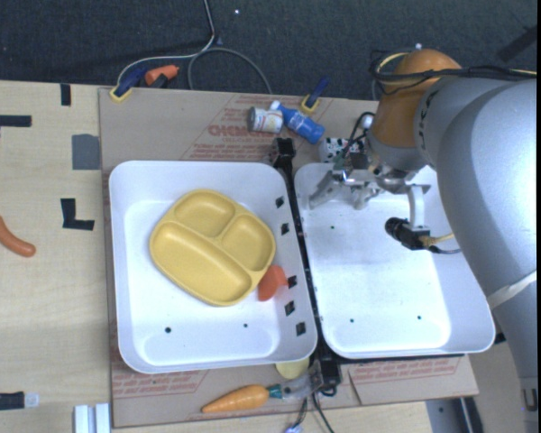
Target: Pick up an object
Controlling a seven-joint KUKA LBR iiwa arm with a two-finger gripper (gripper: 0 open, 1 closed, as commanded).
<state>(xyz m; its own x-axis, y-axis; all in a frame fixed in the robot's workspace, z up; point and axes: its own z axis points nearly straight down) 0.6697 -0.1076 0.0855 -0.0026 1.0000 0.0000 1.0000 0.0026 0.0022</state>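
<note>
A yellow divided plate [212, 244] lies in the left bin [140, 336]. A small orange-red piece [270, 283] rests against the plate's right edge, near the wall between the bins. My gripper [345, 186] hangs low over the far left corner of the right bin [388, 332], well away from the plate and the orange piece. Nothing shows between its tips. The grey arm with its orange band [413, 88] comes in from the right and covers the bin's far right corner.
Outside the bins, an orange carrot [239, 399] lies at the front edge, a red sausage [12, 235] on the bench at far left, and a blue-and-white bottle [286, 120] behind the bins. Clamps [144, 78] and a cable sit at the back.
</note>
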